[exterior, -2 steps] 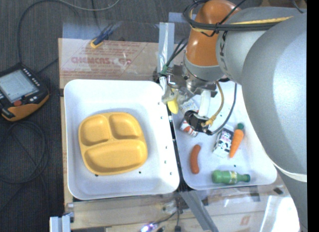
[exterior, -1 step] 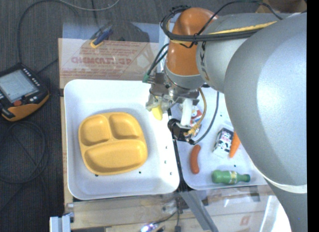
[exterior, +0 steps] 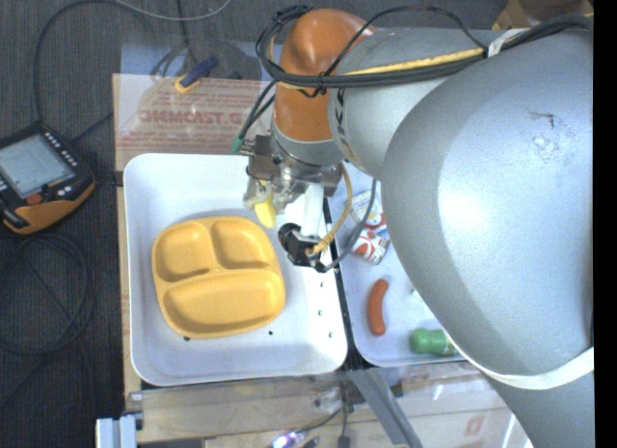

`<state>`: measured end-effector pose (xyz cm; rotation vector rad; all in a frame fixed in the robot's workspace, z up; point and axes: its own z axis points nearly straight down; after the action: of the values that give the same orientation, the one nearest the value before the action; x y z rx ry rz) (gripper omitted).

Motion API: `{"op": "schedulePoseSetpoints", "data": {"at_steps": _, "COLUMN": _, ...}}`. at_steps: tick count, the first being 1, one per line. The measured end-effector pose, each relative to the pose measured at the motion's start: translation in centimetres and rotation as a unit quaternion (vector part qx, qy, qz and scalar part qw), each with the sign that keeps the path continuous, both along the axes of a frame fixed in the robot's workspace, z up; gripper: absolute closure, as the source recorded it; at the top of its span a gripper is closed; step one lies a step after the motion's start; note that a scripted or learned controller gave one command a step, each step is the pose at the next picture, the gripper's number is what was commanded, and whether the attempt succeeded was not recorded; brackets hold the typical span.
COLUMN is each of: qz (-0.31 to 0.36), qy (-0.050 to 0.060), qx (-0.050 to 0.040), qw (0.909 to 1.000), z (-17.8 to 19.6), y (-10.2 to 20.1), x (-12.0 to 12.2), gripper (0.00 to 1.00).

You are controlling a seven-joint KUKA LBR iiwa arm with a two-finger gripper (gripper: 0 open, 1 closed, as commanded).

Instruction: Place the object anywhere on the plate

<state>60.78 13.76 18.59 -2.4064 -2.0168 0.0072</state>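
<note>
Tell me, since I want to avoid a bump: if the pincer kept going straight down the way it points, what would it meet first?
Probably the white floor of the left bin, just off the upper right rim of the yellow compartment plate. The pincer hangs beside that rim with something yellow at its tip; depth is unclear, so the rim itself could be touched.

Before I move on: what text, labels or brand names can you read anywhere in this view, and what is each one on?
"CHEMCIST...": faint red print on the cardboard sheet behind the left bin; only partly legible, so the reading is uncertain.
Red and white can in the right bin: its print is too blurred to read.
Handheld pendant on the floor: screen unreadable.
</note>
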Motion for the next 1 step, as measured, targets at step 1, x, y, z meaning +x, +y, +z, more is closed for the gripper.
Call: {"op": "schedulePoseSetpoints", "data": {"at_steps": 1, "qz": 0.192, "qy": -0.001, "qx": 0.0008, "qw": 0.9813, "z": 0.82, "y": -1.48, "x": -1.49, "gripper": 1.00}}
